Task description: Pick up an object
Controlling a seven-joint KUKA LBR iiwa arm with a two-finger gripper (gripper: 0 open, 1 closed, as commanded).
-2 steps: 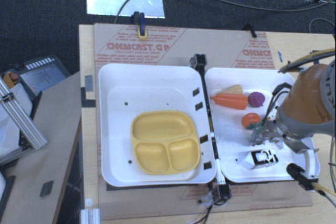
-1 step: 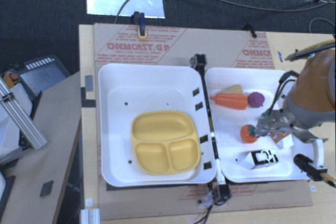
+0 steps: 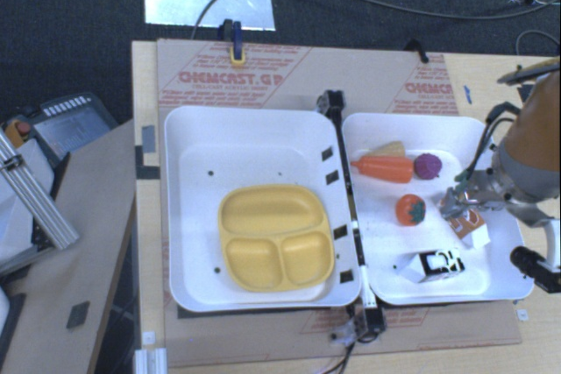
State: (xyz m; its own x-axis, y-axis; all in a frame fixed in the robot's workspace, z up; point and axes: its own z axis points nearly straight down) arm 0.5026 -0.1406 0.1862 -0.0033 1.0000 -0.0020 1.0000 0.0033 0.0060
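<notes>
Over the right bin (image 3: 500, 285), the arm (image 3: 535, 144) reaches in from the right edge of the camera view, and its gripper (image 3: 456, 204) hangs low near the bin's right side, just beside a small orange-and-white carton (image 3: 471, 228) that lies right under its tip. How the pincer stands cannot be told from this slanting view, since the metal parts blur together, and nothing shows plainly between them. In the same bin, a carrot (image 3: 383, 168) lies toward the back with a pale yellow wedge (image 3: 392, 150) touching it from behind, and a purple round piece (image 3: 427, 165) sits just beside the carrot's right end. A tomato (image 3: 409, 209) rests near the middle, a little left of the gripper and apart from it. A black-and-white box (image 3: 431, 264) lies toward the front edge. The left bin (image 3: 202, 144) holds a yellow divided plate (image 3: 275, 236) with three compartments, set toward the front right of that bin.
</notes>
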